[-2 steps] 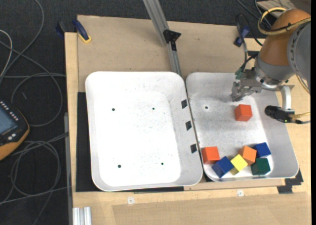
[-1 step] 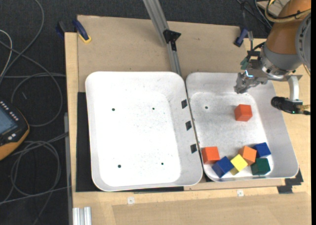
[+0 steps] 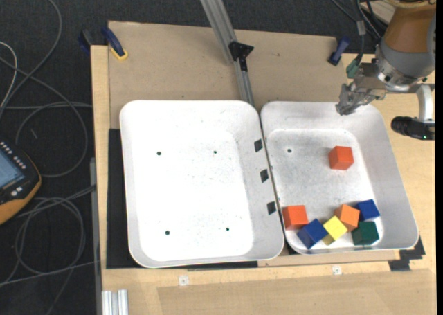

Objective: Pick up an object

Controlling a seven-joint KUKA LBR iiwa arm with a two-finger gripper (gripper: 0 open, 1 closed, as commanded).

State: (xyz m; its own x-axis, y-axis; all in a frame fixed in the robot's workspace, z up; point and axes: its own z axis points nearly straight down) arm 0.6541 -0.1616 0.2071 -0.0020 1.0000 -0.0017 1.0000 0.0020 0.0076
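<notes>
Orange-red cube (image 3: 340, 157), small, solid-looking, lying alone in upper middle of right white bin (image 3: 391, 168); judged light, rigid, smooth-sided, best pinched across two opposite flat faces, open floor all round. Clustered along near wall: orange cube (image 3: 295, 216), blue cube (image 3: 311, 232), yellow cube (image 3: 335, 227), second orange cube (image 3: 349, 215), second blue cube (image 3: 367, 208), dark green cube (image 3: 365, 233), crowded, harder to reach. Two-finger gripper (image 3: 347, 104) above far rim, nothing between fingers, spread not discernible; left white bin (image 3: 138, 168) alongside.

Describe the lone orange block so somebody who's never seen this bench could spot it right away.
Find the right bin of the two white bins. The orange block sits in its upper half, below the gripper. Unlike the other blocks clustered along the bin's near edge, it stands alone.
</notes>
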